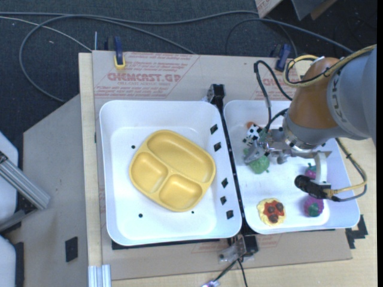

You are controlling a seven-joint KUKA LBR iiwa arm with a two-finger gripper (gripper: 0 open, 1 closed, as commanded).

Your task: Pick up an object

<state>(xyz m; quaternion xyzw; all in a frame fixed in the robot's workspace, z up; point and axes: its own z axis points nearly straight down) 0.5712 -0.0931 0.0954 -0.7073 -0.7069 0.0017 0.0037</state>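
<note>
Camera view: yellow plate [172, 170] in left bin [114, 178].

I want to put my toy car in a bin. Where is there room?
Left bin: bare floor runs all around the yellow plate, widest along the front edge. Right bin: crowded by the gripper, green toy, pizza toy and purple toy; a small bare patch lies between them.

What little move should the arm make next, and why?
Probably a short drop straight down. The gripper hangs in the right bin over a green toy, next to a black-and-white toy. From above I can't see anything held, so lowering onto the green toy seems the sensible next step.
</note>
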